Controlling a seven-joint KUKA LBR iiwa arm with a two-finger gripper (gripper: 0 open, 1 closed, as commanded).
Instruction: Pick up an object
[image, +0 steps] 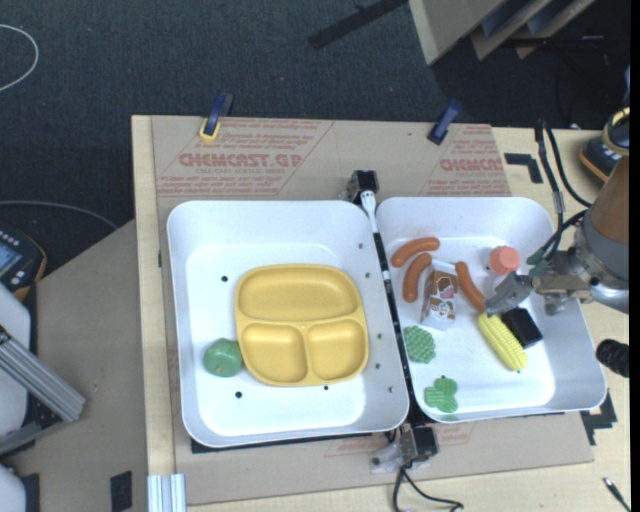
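The gripper (522, 296) is positioned low over the right bin (560, 385), just above the corn cob (502, 341) lying beside 3 sausages (415, 249). Whether its fingers are open or closed cannot be told.

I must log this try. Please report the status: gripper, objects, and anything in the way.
Gripper low over right bin, holding nothing seen. Corn just below it, untouched. Sausage and black block crowd close beside.
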